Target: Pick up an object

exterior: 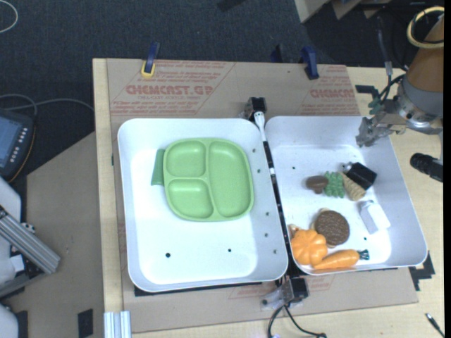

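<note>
My gripper (pixel 369 134) hangs over the far right corner of the right bin (pixel 303 136), above its bare floor and apart from every object. The nearest thing is a black and tan block (pixel 358 178), a little nearer the front. Left of it lie a green leafy piece (pixel 334 184) and a brown lump (pixel 316 183). Further forward are a white block (pixel 373 215), a round brown patty (pixel 331 227), an orange pepper (pixel 308 245) and a carrot (pixel 338 260).
The left bin (pixel 141 224) holds a green divided plate (pixel 208 178) in its far half. A ridge where the two bins meet (pixel 271 189) runs between them. The bench edge lies beyond the bins' far walls.
</note>
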Robot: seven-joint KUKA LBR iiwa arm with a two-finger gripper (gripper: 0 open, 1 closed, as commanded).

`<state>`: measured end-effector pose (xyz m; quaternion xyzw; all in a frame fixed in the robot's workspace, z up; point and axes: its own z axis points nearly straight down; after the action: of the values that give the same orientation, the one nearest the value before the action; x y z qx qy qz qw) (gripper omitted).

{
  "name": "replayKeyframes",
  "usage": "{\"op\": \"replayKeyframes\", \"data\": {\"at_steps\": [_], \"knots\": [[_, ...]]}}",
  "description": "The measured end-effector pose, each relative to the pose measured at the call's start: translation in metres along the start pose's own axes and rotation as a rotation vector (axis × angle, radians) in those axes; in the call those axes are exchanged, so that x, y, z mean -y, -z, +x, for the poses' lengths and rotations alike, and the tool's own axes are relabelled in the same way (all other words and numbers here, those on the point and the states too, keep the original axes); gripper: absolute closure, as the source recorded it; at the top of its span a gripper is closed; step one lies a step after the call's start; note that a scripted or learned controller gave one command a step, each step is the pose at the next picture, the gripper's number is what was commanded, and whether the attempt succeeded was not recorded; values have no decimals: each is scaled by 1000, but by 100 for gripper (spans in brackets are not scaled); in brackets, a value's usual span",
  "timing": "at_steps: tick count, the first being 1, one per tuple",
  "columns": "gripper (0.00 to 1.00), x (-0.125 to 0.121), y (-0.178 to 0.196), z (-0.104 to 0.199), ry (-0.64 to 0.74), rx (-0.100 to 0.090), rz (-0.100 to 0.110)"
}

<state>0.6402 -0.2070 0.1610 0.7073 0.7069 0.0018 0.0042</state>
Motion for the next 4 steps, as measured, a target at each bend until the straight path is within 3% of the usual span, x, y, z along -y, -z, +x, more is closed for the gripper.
{"op": "replayKeyframes", "data": {"at_steps": [1,2,4], "knots": [[100,-5,52,10,2,-1,1],[100,-6,65,9,1,-1,3],[100,36,59,108,5,-7,12]]}}
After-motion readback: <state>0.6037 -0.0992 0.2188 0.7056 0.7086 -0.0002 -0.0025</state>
